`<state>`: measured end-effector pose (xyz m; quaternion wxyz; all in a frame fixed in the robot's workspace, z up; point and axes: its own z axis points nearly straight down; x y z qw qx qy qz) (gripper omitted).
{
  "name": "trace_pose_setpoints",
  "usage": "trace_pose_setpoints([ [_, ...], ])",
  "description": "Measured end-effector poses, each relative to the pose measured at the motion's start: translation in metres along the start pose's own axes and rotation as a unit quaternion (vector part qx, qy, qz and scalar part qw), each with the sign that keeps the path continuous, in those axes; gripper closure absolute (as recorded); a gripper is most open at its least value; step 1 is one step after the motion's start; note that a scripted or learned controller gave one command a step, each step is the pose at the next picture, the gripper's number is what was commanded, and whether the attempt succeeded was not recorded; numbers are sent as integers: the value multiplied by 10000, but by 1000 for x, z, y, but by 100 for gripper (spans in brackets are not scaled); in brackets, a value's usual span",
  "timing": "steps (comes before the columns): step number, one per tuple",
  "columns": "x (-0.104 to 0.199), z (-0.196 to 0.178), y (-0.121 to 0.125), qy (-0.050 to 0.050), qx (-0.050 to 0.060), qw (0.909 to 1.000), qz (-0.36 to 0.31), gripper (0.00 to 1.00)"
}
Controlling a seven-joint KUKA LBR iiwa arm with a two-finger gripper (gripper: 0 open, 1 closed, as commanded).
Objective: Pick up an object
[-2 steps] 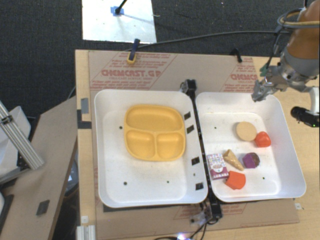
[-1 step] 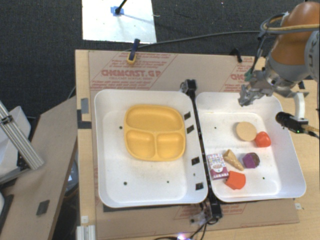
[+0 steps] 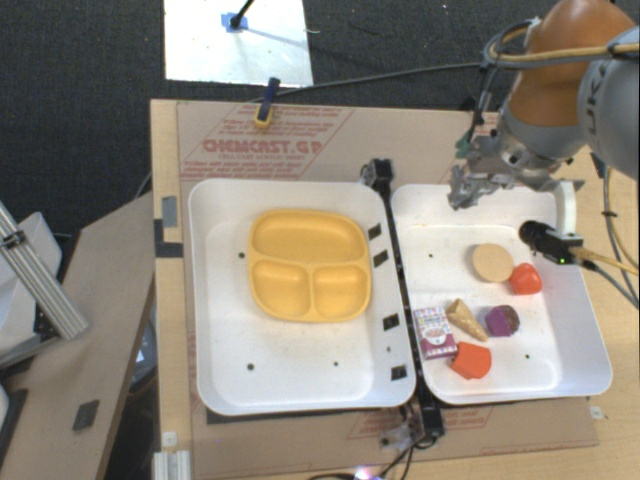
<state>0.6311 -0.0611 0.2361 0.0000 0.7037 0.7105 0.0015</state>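
While the gripper hangs over the right bin's far edge, whether it is spread or pressed together I cannot tell; nothing sits in it; the nearest pick, a tan disc, lies just below; descend squarely, straddling it, clear of the red piece.

You are seeing a divided tray lying in the nine-o'clock bin; six small items are sitting in the three-o'clock bin.

Bench bears two white bins (side by side).
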Motion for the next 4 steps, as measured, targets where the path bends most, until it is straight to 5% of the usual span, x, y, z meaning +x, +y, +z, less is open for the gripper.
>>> trace_pose_setpoints([
  [3, 144, 14, -15, 0, 11, 10000, 1, 100],
  [4, 140, 14, -14, -9, 7, 10000, 27, 0],
])
